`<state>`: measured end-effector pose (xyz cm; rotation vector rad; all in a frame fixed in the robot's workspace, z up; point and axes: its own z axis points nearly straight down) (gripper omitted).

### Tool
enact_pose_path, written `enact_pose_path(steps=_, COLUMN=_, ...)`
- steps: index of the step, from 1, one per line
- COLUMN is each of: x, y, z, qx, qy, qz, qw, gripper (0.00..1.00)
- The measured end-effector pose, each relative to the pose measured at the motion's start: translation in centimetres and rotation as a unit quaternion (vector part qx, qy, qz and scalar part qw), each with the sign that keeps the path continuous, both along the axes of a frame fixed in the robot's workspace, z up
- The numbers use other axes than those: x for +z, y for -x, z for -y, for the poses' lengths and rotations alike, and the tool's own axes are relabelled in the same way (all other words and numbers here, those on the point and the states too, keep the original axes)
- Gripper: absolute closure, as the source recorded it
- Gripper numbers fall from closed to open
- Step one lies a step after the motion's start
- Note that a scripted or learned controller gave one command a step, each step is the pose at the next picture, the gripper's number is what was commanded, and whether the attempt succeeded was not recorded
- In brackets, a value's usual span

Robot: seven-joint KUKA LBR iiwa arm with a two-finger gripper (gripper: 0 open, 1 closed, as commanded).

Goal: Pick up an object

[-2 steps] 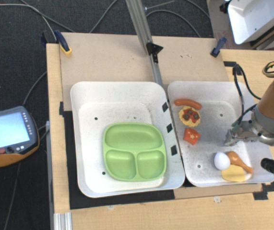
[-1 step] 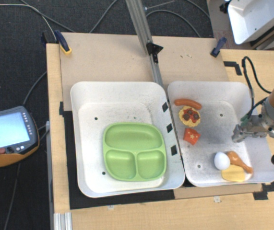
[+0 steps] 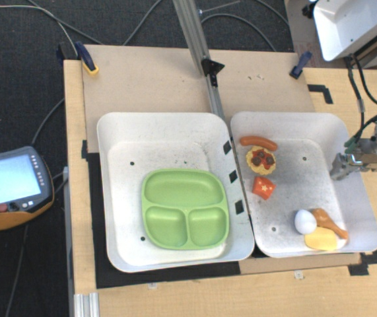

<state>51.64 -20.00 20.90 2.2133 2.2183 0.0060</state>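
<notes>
In the camera view, two shallow white bins are seen side by side on the bench. The left bin (image 3: 119,177) bears a green divided plate (image 3: 185,208), lying flat with three compartments. The right bin (image 3: 320,127) holds a scatter of small toy foods: a sausage (image 3: 258,142) near the upper left corner, a small round pizza (image 3: 261,160) just below it, a red piece (image 3: 263,187) (perhaps a strawberry or pepper, too small to tell) below that, and at the lower right a white egg (image 3: 305,221) touching a drumstick (image 3: 329,222), with a yellow piece (image 3: 323,241) just beneath them.

The gripper (image 3: 344,164) is seen at the right wall of the right bin, well apart from all of the foods; whether it is spread or pressed together cannot be told at this angle, and nothing is seen held in it.

No object is yet taken, so the task is judged to be at its approach. All pieces are likely light, hard plastic, and slippery. The egg is expected to roll or squirt out of a pinch; the flat pizza offers little height to grasp. The sausage, lying free of its neighbours, is judged the easiest: it is best pinched across its narrow middle
</notes>
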Motion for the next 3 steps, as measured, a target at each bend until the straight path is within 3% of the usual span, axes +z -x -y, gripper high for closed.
enact_pose_path(steps=1, x=0.1, y=-0.1, z=0.0, qx=0.000, qy=-0.0010, qz=-0.003, qw=1.0000, gripper=1.00)
enact_pose_path(steps=3, x=0.2, y=-0.2, z=-10.3, qx=0.002, qy=-0.0032, qz=-0.005, qw=1.0000, gripper=1.00)
